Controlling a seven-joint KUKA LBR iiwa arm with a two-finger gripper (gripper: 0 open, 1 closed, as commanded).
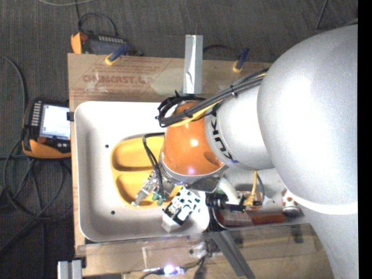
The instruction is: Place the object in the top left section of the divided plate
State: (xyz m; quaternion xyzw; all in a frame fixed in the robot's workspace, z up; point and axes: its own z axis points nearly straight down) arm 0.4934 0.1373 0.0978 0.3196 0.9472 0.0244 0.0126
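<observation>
Camera view: arm (290, 127) over yellow plate (131, 156), w/ pendant (49, 127) left

Arm (302, 115) comes in from the right, big grey link filling the upper right and centre of the view. Orange band (189, 150) sits just left of the grey casing, above the wrist, pointing down and left. Black cables (192, 106) loop over the top of the band and run back along the grey link. Below the band, white wrist block (183, 207) with black markings, tilted. Gripper (148, 192) sticks out down-left from the wrist, metallic and thin, with small green bits near its base. Too small and cluttered to read how the gripper stands.
</observation>
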